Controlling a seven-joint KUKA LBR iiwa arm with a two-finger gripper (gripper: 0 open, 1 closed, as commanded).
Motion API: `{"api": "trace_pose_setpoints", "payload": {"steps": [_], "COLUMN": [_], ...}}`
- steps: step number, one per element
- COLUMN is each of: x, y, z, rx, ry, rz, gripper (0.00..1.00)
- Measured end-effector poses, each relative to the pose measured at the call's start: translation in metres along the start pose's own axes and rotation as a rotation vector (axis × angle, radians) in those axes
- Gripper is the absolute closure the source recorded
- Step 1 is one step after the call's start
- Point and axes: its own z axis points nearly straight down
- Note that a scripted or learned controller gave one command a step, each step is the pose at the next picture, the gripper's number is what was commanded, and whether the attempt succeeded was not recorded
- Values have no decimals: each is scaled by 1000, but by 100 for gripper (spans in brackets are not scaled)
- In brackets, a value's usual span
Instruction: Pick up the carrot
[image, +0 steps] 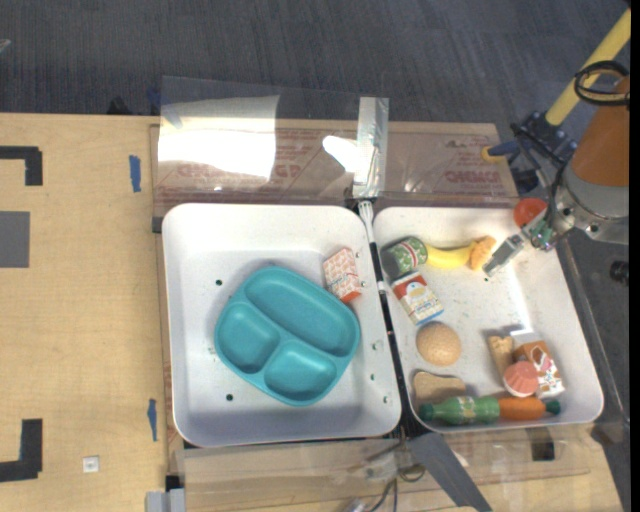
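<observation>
The carrot (522, 408) is a short orange piece lying flat near the front wall of the right bin (580, 330), end to end with a green bottle (460, 409). A pink round item (520, 378) sits just behind it. My gripper (500, 255) hangs over the far right part of the same bin, beside the end of a banana (450, 257), far from the carrot. Nothing shows in its grasp. The grey arm with its orange band (605, 150) comes in from the upper right.
The right bin also holds a green can (404, 256), a small carton (418, 298), a round bun (438, 344), a bread slice (438, 384) and a carton (543, 368). The left bin (190, 300) holds a teal divided plate (288, 333) and a red-white carton (342, 272).
</observation>
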Motion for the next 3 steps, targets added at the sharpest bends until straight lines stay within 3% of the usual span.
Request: {"api": "trace_pose_setpoints", "payload": {"steps": [1,2,3], "x": [30,-18,23], "y": [-54,17,42], "z": [52,4,53], "rx": [-3,-4,12], "ry": [-2,-3,8], "rz": [-116,-100,-68], "gripper": [0,0,0]}}
